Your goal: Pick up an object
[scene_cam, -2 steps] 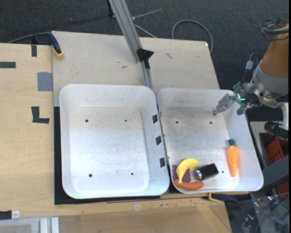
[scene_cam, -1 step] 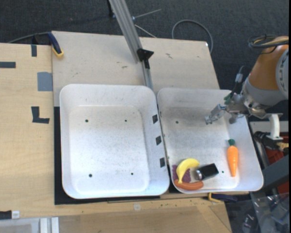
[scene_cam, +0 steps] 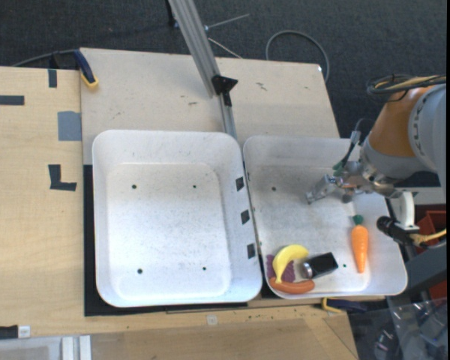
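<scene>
Claw (scene_cam: 319, 193) low over the right bin (scene_cam: 285, 163), in its bare upper half, arm reaching in from the right. Finger spacing too small and blurred to read; cannot tell whether spread or closed, and nothing visibly between them. Candidate objects all lie along the bin's near edge: toy carrot (scene_cam: 359, 246) by the right rim, banana (scene_cam: 288, 258), black block (scene_cam: 320, 265) and red sausage-like piece (scene_cam: 291, 286) clustered together. Left bin (scene_cam: 165, 145) holds nothing visible. Judgement: pick not yet made; approach, grasp and lift all remain.
</scene>
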Robot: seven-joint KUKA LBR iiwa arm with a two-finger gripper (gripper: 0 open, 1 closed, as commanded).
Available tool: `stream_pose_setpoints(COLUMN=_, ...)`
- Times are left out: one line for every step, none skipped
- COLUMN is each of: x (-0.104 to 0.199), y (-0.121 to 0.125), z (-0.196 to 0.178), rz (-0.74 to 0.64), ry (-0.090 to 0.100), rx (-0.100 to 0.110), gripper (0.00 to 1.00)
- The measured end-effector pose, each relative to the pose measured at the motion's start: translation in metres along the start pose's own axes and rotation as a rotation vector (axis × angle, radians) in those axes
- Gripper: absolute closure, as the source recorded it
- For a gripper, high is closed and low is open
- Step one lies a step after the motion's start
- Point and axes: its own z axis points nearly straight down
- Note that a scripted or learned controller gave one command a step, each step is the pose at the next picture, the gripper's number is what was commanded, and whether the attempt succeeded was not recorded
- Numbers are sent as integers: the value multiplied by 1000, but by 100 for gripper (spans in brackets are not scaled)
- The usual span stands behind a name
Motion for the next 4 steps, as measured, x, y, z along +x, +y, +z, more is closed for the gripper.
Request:
stream_pose_setpoints(x=0, y=2, z=-14, rz=-2, ry=-1, rx=-5, gripper=100)
stream_pose_setpoints(x=7, y=9, z=-73, rz=-1, ry=-2, rx=-12, gripper=100)
stream_pose_setpoints(x=15, y=12, z=-119, rz=-1, ry=-2, rx=-11, gripper=100)
stream_pose_setpoints(x=15, y=13, z=-172, rz=-1, ry=-2, rx=-12, gripper=100)
